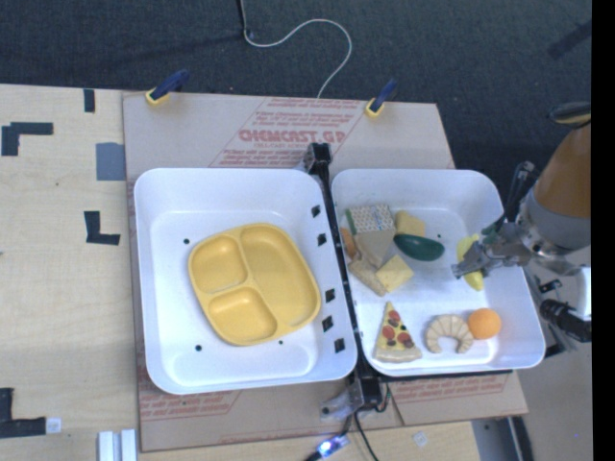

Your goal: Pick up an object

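Note:
My gripper [478, 261] sits low over the right side of the right bin [437, 185], with the arm coming in from the right. A small yellow object [468, 249] lies right at the gripper's tip and is partly covered by it. I cannot make out whether it is gripped. To its left lie a dark green oval piece [419, 248], a yellow wedge [409, 224], a patterned block [371, 219], a tan block [376, 251] and a pale cheese piece [393, 275]. Along the front of the bin are a pizza slice [395, 335], a croissant [450, 332] and an orange [484, 323].
The left bin [159, 257] holds a yellow divided plate [253, 282]. Both bins rest on a cardboard sheet [279, 133] held by two clamps at its far edge. A black divider [332, 257] runs between the bins. A white cable [288, 36] loops behind.

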`<state>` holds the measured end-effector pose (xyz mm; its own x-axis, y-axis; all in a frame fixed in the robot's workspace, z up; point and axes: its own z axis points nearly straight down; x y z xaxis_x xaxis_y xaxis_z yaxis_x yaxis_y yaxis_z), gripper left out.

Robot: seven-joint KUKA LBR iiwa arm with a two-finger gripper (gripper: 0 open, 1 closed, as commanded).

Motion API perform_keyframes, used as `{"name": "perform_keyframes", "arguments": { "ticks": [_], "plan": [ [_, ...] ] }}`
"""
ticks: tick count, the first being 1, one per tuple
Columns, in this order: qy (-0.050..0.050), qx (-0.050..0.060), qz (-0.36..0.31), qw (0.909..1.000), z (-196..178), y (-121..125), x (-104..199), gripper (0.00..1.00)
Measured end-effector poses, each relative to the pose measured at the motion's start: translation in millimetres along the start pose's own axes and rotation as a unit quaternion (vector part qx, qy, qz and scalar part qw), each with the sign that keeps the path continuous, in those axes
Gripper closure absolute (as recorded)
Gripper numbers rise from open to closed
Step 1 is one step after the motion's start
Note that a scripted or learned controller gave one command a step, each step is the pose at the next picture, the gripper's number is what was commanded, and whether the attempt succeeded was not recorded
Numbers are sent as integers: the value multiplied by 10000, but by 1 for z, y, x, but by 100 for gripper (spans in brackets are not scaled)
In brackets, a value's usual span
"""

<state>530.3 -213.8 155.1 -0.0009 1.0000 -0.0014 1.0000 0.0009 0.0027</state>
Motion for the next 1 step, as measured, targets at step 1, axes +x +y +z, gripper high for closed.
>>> {"name": "perform_keyframes", "arguments": {
  "ticks": [1],
  "plan": [
    [-1,-3,-6,10000,-50,11,4,100]
  ]
}}
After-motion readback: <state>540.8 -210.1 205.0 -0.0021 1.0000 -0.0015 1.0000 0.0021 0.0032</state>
